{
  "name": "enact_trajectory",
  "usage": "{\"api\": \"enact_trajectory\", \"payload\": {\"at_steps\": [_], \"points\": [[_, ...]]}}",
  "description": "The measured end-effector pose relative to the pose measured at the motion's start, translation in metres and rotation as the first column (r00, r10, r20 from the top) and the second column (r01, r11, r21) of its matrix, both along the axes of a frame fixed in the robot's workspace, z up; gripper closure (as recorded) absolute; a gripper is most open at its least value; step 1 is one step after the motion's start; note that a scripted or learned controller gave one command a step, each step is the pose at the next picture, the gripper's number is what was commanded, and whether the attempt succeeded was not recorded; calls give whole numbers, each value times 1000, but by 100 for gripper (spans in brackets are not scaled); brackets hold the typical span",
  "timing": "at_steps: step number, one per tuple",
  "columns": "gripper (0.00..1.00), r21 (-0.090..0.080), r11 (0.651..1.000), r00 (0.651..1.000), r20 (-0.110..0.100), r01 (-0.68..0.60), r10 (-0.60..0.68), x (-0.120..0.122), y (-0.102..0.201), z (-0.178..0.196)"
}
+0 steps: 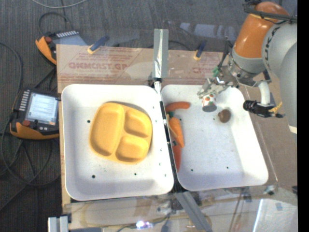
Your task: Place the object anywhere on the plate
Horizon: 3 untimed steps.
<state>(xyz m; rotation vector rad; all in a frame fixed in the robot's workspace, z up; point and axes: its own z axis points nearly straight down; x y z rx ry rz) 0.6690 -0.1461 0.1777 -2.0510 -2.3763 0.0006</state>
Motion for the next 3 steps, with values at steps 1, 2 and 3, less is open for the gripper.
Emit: {"api": "enact_trajectory", "payload": {"at_steps": [1, 2, 3], "points": [[100, -1, 987, 987, -1, -160, 160, 0, 69, 4], [100, 1, 972, 972, -1, -236, 236, -25, 171, 4], [0, 1, 972, 972, -2, -235, 235, -25, 170, 4]]}}
